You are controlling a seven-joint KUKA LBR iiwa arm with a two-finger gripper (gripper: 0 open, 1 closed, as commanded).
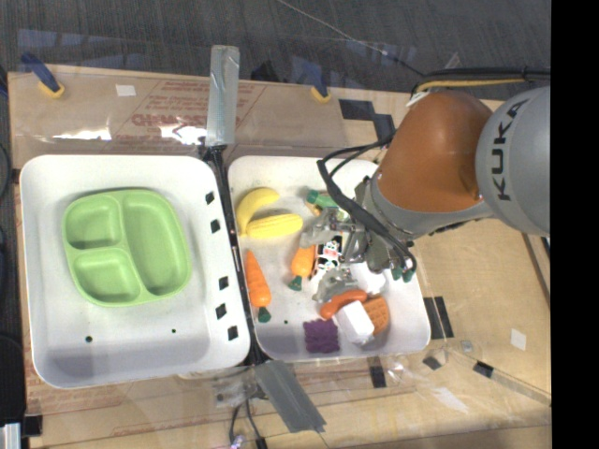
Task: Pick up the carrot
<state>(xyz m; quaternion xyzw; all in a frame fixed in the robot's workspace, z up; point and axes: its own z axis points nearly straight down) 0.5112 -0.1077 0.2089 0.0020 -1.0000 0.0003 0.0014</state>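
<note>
A long orange carrot [255, 282] with a dark green tip lies along the left wall of the right bin [412, 330]. A shorter orange carrot-like piece [302, 261] lies near the bin's middle. My gripper [331, 253] reaches down from the orange-banded wrist [432, 155] into the middle of that bin. It is just right of the short piece and well right of the long carrot. The gripper's metal body hides what lies under it.
The right bin also holds two yellow fruits [265, 215], a green piece [318, 197], a purple block [321, 336], a white block [356, 322] and an orange-red toy [360, 305]. The left bin [47, 344] holds a green divided plate [126, 245].
</note>
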